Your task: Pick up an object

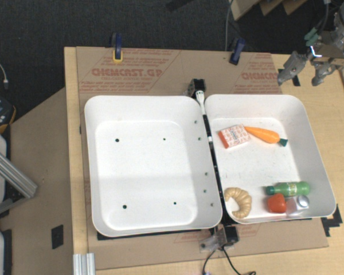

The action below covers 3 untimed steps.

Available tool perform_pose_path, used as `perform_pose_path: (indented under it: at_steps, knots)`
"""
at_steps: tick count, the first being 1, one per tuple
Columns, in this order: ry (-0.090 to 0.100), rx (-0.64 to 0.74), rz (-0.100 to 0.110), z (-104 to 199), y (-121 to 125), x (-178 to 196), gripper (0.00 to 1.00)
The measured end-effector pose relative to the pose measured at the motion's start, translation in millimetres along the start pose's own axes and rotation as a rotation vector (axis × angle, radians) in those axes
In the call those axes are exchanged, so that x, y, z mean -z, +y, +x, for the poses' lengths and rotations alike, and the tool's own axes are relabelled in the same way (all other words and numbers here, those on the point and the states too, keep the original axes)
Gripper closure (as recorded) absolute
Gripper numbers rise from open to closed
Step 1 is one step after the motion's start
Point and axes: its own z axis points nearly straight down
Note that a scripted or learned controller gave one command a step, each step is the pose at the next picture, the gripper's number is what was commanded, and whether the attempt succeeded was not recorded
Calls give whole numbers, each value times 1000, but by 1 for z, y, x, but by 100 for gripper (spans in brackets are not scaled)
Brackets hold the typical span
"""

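My gripper [305, 73] hangs at the upper right, above the far right corner of the right bin [309, 130], fingers spread open with nothing between them. In the right bin lie an orange carrot [264, 134] and a small red and white carton [234, 136] near the back. Toward the front are a tan croissant [239, 201], a green bottle [288, 188], a red tomato [277, 203] and a small clear item [298, 203]. All of these lie well below and in front of the gripper.
The left bin [97, 153] sits beside the right one, joined along a black hinge strip [208, 148]. Both rest on a cardboard sheet [160, 67] clamped at the back by a blue clamp [117, 47]. Cables and dark floor lie beyond.
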Motion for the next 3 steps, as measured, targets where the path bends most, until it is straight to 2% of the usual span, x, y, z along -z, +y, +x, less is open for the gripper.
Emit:
perform_pose_path:
  at_steps: [1, 2, 3]
  knots:
    - [4, 6, -2, 79, -44, 82, 0]
    - [3, 2, 0, 119, -75, 144, 0]
    - [3, -2, 11, 129, -112, 153, 0]
